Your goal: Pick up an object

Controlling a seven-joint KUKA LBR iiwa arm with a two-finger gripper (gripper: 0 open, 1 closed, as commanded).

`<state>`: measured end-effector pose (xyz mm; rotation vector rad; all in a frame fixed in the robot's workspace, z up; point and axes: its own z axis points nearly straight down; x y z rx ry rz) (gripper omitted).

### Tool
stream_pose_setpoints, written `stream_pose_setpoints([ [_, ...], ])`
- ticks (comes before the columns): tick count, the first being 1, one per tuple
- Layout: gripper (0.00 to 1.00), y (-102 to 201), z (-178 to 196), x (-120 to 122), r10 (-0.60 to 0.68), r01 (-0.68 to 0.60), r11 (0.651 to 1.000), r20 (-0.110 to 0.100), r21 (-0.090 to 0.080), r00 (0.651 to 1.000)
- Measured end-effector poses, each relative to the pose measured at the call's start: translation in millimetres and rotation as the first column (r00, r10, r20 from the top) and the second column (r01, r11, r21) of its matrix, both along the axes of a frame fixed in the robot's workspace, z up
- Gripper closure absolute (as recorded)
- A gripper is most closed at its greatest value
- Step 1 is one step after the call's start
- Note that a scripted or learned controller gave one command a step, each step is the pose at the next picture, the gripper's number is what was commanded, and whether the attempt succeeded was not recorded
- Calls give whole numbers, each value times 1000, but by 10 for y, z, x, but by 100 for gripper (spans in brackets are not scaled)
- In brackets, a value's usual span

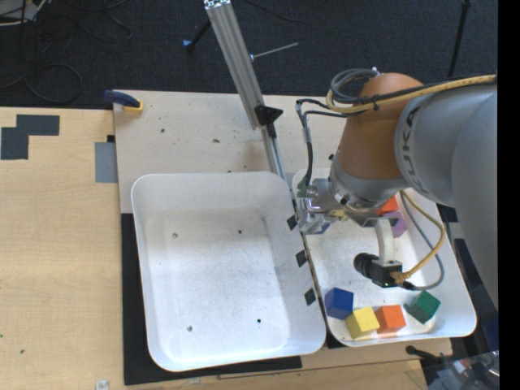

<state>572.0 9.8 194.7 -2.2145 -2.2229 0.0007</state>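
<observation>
My gripper [315, 218] hangs low over the far left part of the right bin [455, 319], close to the wall between the two bins. The grey arm with its orange band covers much of that bin. Along the right bin's near edge lie a blue cube [340, 301], a yellow cube [363, 322], an orange cube [392, 318] and a green cube [423, 306]. Just behind the wrist, an orange piece [390, 205] and a purple piece [398, 224] peek out. I see nothing held at the gripper.
The left bin [162, 218] lies beside the right one, its white floor speckled. A slanted aluminium bar [241, 63] rises behind the bins. Black cable loops [382, 270] hang from the wrist over the right bin. A blue-and-yellow clamp [122, 100] sits at the bench's far left corner.
</observation>
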Motion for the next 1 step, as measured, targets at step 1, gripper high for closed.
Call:
stream_pose_setpoints([
  [1,100,541,11,-53,1,-1,1000,-1,0,1000],
])
